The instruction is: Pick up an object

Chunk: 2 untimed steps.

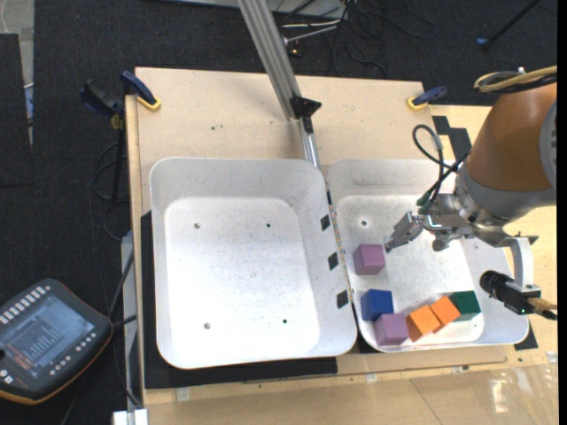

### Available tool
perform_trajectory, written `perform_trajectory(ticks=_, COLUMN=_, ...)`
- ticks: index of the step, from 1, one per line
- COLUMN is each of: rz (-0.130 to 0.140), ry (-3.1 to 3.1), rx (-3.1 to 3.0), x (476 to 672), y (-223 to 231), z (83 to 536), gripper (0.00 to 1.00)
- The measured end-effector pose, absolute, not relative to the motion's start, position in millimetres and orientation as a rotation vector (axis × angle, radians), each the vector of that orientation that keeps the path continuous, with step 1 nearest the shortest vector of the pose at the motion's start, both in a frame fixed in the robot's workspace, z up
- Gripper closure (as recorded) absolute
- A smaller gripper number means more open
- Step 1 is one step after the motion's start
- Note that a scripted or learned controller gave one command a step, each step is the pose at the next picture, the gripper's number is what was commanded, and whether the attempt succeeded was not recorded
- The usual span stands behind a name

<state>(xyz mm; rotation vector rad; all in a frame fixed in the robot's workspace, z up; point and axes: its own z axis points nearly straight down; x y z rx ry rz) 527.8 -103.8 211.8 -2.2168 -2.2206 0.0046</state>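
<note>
Several small cubes lie in the right bin (390,177). A purple cube (369,258) sits alone near the bin's middle. Along the front edge are a blue cube (376,304), a second purple cube (391,328), two orange cubes (426,320) side by side, and a green cube (464,305). My gripper (416,237) hangs over the right bin, just right of and slightly behind the lone purple cube. Its fingers are spread open with nothing between them. The arm's grey and orange wrist (514,162) hides the bin's right wall.
The left bin (168,237) stands beside the right one, their rims touching along the middle. A slanted metal rod (270,47) crosses the bench's back. Clamps sit at the bench's far corners, and a teach pendant (44,335) lies off the bench at lower left.
</note>
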Motion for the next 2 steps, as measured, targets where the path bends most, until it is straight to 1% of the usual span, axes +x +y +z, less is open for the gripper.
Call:
perform_trajectory(ticks=1, rz=0.0, ry=-2.221, rx=-2.222, x=528.7, y=-104, z=214, gripper=0.0)
perform_trajectory(ticks=2, rz=0.005, ry=-2.217, rx=-2.22, x=520.1, y=-103, z=167, gripper=0.0)
